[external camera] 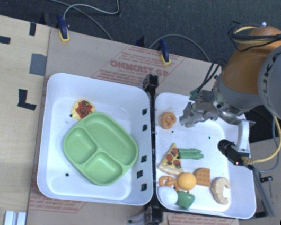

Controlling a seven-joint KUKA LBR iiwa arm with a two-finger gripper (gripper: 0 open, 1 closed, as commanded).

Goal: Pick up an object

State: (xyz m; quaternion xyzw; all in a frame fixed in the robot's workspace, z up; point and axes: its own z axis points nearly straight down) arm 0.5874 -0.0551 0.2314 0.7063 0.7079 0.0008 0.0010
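Observation:
My gripper (pixel 189 118) hangs over the back of the right bin (pixel 241 154), just right of a small brown doughnut (pixel 167 120). Nothing shows between its fingers. Toy food lies toward the front of this bin: a pizza slice (pixel 172 160), a green bean pod (pixel 191 154), an orange ball (pixel 186 181), a waffle piece (pixel 202 176), a pretzel (pixel 166 182), a white egg (pixel 168 195), a green pepper (pixel 185 199) and a bread roll (pixel 220 189).
The left bin (pixel 58 89) holds a green divided plate (pixel 100 148) and a small yellow-and-red toy (pixel 82 109) behind it. A black divider (pixel 149 138) runs between the bins. A black clip (pixel 229 150) on the arm's cable hangs over the right bin's right side.

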